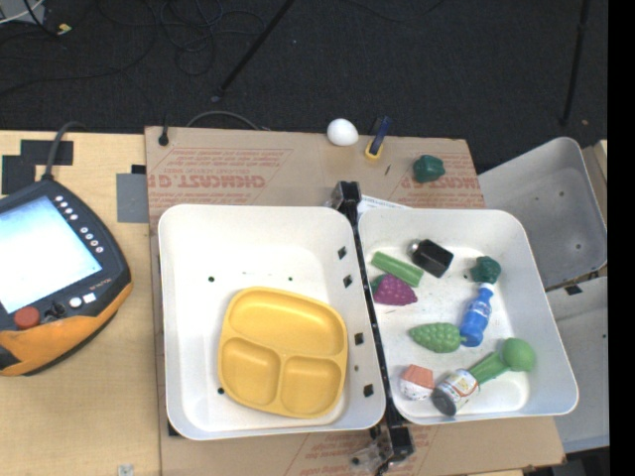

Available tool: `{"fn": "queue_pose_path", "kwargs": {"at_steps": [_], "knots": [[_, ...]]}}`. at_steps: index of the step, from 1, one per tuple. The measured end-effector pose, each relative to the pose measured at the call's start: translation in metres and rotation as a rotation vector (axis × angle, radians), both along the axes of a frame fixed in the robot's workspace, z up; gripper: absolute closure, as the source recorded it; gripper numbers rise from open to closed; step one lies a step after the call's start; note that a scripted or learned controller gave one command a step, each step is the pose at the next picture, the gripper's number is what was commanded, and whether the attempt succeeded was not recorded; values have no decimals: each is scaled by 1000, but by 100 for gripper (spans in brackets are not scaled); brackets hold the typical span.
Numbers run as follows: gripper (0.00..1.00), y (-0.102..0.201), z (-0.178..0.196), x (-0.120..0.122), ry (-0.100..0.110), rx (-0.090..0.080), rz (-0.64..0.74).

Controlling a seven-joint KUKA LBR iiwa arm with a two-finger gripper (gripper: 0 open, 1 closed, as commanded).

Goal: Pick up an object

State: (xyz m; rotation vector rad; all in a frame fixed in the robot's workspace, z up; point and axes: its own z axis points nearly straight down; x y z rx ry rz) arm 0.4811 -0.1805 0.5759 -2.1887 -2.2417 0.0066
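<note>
Yellow tray (283, 353) in left bin (198, 266); toys in right bin (536, 296).

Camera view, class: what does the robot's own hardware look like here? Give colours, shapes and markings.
At the left lies a dark grey handheld control tablet: rounded body, pale screen, a column of small white buttons beside the screen, a red button below it, and an orange underside.

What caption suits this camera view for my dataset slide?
Left bin holds a yellow divided tray; right bin holds small toys, including a blue bottle.
</note>
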Motion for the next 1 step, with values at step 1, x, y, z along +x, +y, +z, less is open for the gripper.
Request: {"fn": "queue_pose_path", "kwargs": {"at_steps": [1], "knots": [[100, 2, 10, 1, 2, 1, 8]]}}
